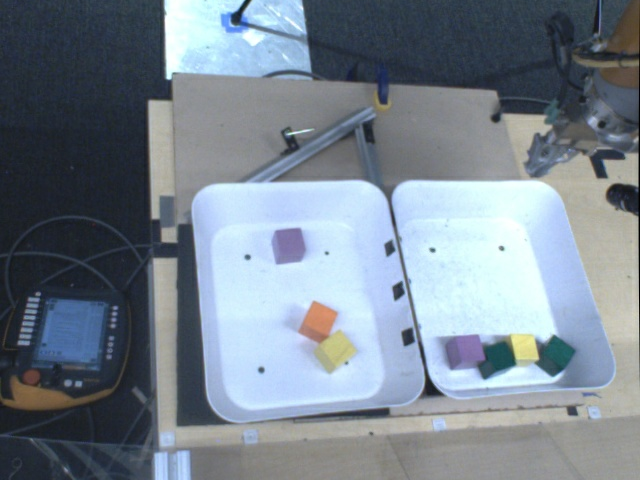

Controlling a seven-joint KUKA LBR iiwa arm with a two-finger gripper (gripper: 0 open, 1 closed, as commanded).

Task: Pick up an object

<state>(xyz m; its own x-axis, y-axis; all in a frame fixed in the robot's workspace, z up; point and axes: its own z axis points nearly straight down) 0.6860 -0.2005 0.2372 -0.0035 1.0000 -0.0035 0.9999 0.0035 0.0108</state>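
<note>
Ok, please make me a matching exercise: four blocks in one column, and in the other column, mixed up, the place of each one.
Things:
1. orange block
2. lone purple block
3. dark green block at the row's right end
4. yellow block between two green ones

Places:
a. right bin, near right corner
b. left bin, far part
c. right bin, near edge
d. left bin, touching a yellow block

Pairs: 1-d, 2-b, 3-a, 4-c

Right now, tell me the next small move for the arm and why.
Probably swing the gripper down over the right bin, toward the cubes at its near edge. It sits outside the bins, past the right bin's far corner, with no block under it. The purple cube at the row's end looks the most open to approach.
</note>
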